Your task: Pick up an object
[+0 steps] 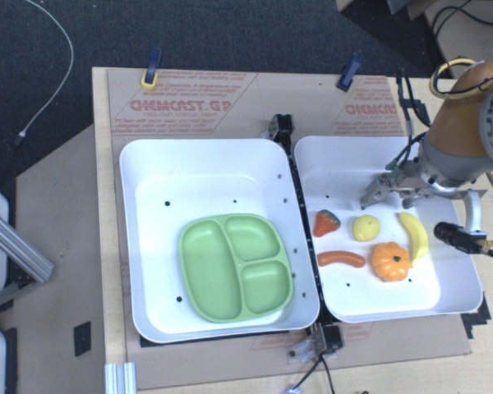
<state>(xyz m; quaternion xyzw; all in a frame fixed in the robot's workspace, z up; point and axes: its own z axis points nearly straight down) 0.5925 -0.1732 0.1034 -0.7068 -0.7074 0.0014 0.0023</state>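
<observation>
Front edge: black clamp [329, 337] with trailing cable sits at the near seam where the two bins meet, on the brown board [115, 179] that carries them.
Left bin: shallow white plastic bin [148, 171] holds one pale green three-compartment plastic plate [234, 266], lying flat toward the near side. All three compartments bare.
Right bin: shallow white plastic bin [337, 162] holds five toy food pieces, grouped in its middle and near half.
Strawberry: small red toy strawberry with green top [326, 222], nearest the wall shared with the left bin.
Sausage: orange-red toy sausage [342, 259], lying crosswise just below the strawberry, apart from it.
Lemon: round yellow toy lemon [366, 227], right of the strawberry, just above the pumpkin.
Pumpkin: orange toy pumpkin with dark stem [391, 262], right of the sausage, touching or nearly touching the banana.
Banana: yellow toy banana [414, 235], lying lengthwise at the right of the group.
My gripper: grey two-finger gripper [392, 189] hangs over the far half of the right bin, just above the lemon and banana.
Jaws: spread apart, nothing between them.
My arm: orange band [464, 113] and grey wrist enter from the right.
Far edge: blue and yellow clip [152, 68] and blue clip [349, 72] on the board.
</observation>
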